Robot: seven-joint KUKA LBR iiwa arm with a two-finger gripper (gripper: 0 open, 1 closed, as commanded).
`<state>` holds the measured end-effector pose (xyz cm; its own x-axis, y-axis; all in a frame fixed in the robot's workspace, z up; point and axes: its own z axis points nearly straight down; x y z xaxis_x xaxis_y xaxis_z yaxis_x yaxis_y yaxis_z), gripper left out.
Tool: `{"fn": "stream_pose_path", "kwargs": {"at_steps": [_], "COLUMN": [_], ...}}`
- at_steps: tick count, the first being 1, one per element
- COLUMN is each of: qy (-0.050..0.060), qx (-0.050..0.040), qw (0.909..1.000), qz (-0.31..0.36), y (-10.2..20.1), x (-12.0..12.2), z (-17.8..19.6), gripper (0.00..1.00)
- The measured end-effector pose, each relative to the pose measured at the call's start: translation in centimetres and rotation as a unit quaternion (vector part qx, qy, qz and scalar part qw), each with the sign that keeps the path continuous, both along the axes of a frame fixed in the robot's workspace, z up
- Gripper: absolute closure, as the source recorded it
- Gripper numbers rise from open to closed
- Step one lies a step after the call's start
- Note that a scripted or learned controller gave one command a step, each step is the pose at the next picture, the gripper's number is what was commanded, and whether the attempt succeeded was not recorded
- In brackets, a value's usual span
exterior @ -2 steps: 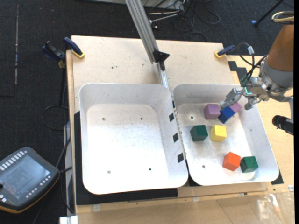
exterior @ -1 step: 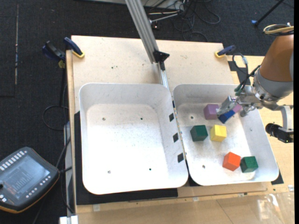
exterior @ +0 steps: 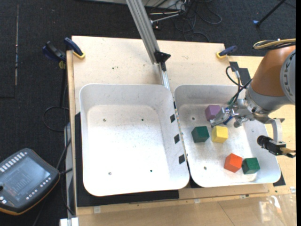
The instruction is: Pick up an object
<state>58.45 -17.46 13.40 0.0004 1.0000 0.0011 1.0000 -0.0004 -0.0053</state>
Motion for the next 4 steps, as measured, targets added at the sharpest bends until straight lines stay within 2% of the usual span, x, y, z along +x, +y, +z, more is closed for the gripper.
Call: {"fn": "stream_pose_path", "kwargs": {"at_steps": [1,2,3,4], "qy": [-0.001,-0.004,-0.005,-0.006], "qx": [-0.0005,-0.0011,-0.0015,-0.0019], "qw": [1.0,1.0,1.0,1.0], "qz": [0.0,0.0,0.0,0.001], "y": [0.1,0.0,-0.2,-0.3], "x": [-0.1,0.1,0.0,-0.7], "z": [-4.1,-2.9,1.5,7.3], "gripper": [0.0,1.0,1.0,1.0]}}
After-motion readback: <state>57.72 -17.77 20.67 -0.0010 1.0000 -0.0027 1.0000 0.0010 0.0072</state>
